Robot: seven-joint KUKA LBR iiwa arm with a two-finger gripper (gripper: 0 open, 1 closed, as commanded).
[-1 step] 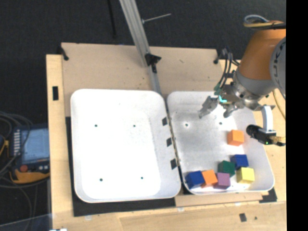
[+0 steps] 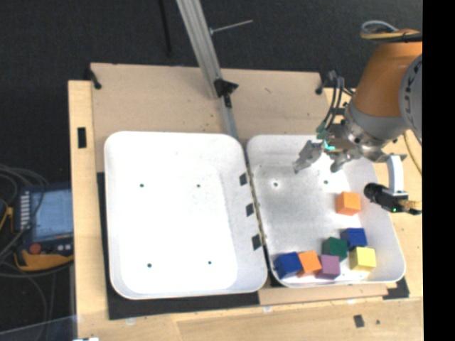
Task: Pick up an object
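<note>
An orange cube [image 2: 348, 202] lay alone in the right bin [image 2: 284, 204], toward its right wall, apart from the other blocks. Along the near edge of that bin sat a blue cube [image 2: 288, 263], a second orange cube [image 2: 310, 262], a purple cube [image 2: 330, 265], a green cube [image 2: 335, 247], another blue cube [image 2: 354, 237] and a yellow cube [image 2: 365, 257], close together. The claw [image 2: 322, 156] hung over the far part of the right bin, its fingers spread and holding nothing. The left bin [image 2: 178, 212] stood beside it on the desk [image 2: 163, 98].
</note>
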